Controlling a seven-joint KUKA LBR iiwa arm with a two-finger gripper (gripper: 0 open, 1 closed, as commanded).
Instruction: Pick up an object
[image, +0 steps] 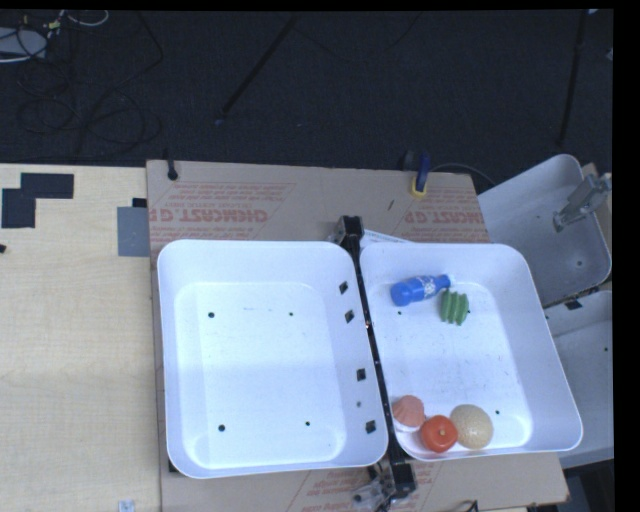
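Note:
The right white bin (520, 350) holds several small objects. A blue bottle (419, 289) lies on its side near the bin's far edge, and a ribbed green piece (455, 306) sits just right of it. Three round things are bunched in the near corner: a pale pink one (408, 409), a red-orange one (438, 433) and a beige ball (472, 426). They touch or nearly touch one another.
The left white bin (180, 350) stands beside the right one, with a black divider strip (362, 330) between them. Both rest on a cardboard sheet (260, 205). A grey panel with a metal bracket (580, 205) stands beyond the right bin's far right corner.

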